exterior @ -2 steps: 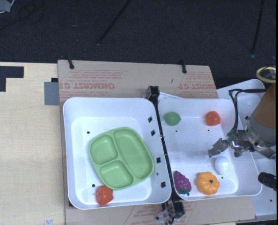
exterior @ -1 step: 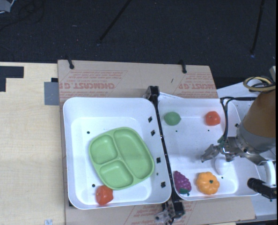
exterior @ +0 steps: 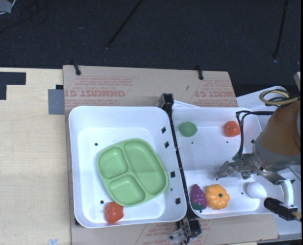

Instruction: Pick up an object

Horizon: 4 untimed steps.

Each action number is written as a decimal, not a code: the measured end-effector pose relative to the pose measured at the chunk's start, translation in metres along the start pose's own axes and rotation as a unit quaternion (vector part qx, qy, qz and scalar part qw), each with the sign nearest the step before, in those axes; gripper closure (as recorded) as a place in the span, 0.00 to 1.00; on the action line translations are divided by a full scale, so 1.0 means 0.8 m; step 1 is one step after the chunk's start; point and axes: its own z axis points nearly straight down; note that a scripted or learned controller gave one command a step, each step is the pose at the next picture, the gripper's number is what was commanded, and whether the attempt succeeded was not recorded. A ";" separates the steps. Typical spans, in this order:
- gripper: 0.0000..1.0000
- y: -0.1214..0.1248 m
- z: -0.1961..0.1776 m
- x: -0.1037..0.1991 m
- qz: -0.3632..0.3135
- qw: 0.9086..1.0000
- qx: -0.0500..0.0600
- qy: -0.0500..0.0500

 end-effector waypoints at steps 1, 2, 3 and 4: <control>1.00 -0.001 -0.010 -0.001 0.003 1.000 0.001 0.001; 1.00 -0.009 -0.071 -0.011 0.003 1.000 -0.001 -0.001; 1.00 -0.008 -0.126 -0.004 0.000 1.000 -0.001 -0.001; 1.00 -0.001 -0.186 -0.014 0.000 1.000 -0.002 -0.001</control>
